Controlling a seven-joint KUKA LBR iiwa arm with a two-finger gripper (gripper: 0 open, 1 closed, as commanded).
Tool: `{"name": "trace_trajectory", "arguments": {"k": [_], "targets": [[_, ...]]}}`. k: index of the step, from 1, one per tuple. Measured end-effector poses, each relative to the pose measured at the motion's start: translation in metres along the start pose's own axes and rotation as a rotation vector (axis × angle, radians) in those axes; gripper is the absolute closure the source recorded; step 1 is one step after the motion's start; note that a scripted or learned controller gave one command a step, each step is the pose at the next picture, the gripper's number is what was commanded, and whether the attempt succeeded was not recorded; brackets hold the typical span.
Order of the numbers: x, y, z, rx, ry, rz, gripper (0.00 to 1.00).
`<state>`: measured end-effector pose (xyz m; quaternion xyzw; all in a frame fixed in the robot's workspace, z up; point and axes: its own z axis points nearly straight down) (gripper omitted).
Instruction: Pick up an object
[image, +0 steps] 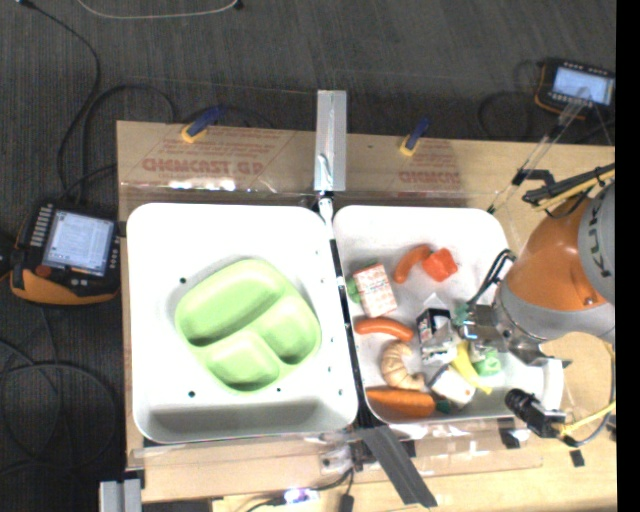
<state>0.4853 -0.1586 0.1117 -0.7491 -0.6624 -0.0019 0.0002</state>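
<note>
Over the bench, from the fixed camera looking down at a slant, we saw two shallow white bins side by side. Our left bin (150, 300) held a green divided tray (248, 323) lying tilted across its floor. Our right bin (480, 225) held a jumble of toy food. Near its upper part lay an orange carrot-like piece (411, 263) touching a red-orange block (440, 265), with a small red and white carton (373, 290) just beside them to the left. Lower down we made out a red sausage-shaped piece (383, 328), a tan bread-like lump (397, 366) and, along the near wall, a long orange carrot (401, 402).

Our arm (560, 280), grey with its orange band, came in from the right edge, where its upper part was cut off. The gripper (440, 345) hung low over the lower right part of the right bin, among the clutter. We could not tell how the gripper was set or whether anything sat in it: dark hardware, cables and bright bits overlapped there. A yellow piece (466, 368) and a green piece (487, 362) lay just beside it, partly hidden by the wrist, and a white shape (448, 387) below them was too blurred to name.
</note>
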Motion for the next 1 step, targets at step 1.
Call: {"name": "trace_trajectory", "arguments": {"k": [1], "targets": [[0.0345, 0.0117, -0.1122, 0.006, -0.004, -0.051, 1.0]]}}
